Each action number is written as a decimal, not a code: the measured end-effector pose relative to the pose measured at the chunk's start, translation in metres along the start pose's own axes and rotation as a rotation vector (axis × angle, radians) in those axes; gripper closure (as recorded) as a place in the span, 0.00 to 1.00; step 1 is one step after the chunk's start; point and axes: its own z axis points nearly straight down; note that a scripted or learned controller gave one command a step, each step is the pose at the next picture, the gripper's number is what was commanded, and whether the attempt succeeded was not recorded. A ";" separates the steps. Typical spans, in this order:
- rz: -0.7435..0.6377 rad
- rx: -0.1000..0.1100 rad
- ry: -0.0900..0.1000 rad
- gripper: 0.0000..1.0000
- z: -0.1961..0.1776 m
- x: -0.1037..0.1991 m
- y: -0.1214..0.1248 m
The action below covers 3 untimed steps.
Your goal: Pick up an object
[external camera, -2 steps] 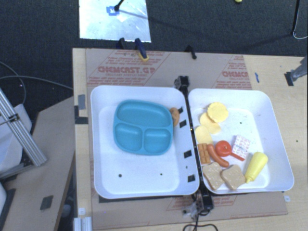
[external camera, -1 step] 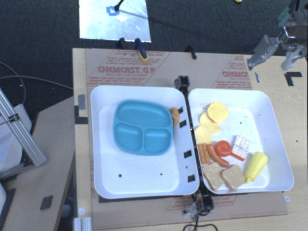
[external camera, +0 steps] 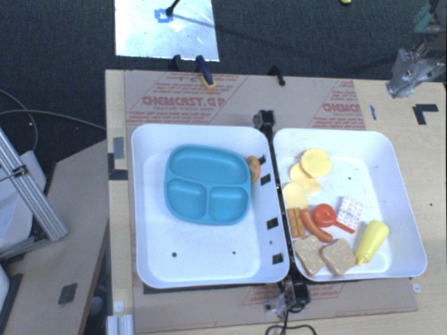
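the claw [external camera: 412, 72] hangs at the table's far right corner — how far open, i cannot tell. the food lies below and to its left in the right bin [external camera: 398, 187] — sausage [external camera: 312, 227] slanting beside tomato [external camera: 324, 215].

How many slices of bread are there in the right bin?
2. One bread slice lies at the near edge of the right bin, beside the sausages; the other bread slice lies just right of it, next to the yellow bottle. Both seem fully visible.
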 end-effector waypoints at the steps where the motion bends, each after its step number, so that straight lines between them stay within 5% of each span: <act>1: -0.003 0.007 0.002 1.00 0.013 0.066 0.018; 3: 0.008 0.005 -0.001 1.00 0.013 -0.007 0.066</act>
